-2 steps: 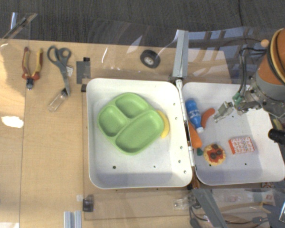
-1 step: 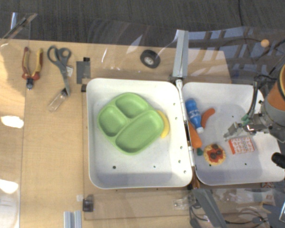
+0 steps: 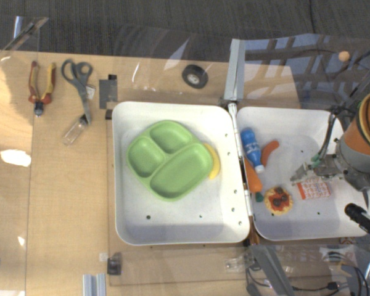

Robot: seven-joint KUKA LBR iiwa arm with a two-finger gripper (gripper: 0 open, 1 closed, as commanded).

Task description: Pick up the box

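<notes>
- In the right bin (image 3: 259, 224), the box (image 3: 312, 190) lies flat toward the right, white with red print.
- The end effector (image 3: 308, 170) hangs just above the box's left far edge; whether it is wide or narrow I cannot tell.
- To do this step well, I judge it should centre over the box, straddle its short sides, then descend squarely.
- A flat box offers little to pinch, so a shallow grip would likely slip.
- Left of it, the pizza (image 3: 278, 200), carrot (image 3: 253, 179), sausage (image 3: 269, 152) and bottle (image 3: 251, 147) are apart enough.
</notes>
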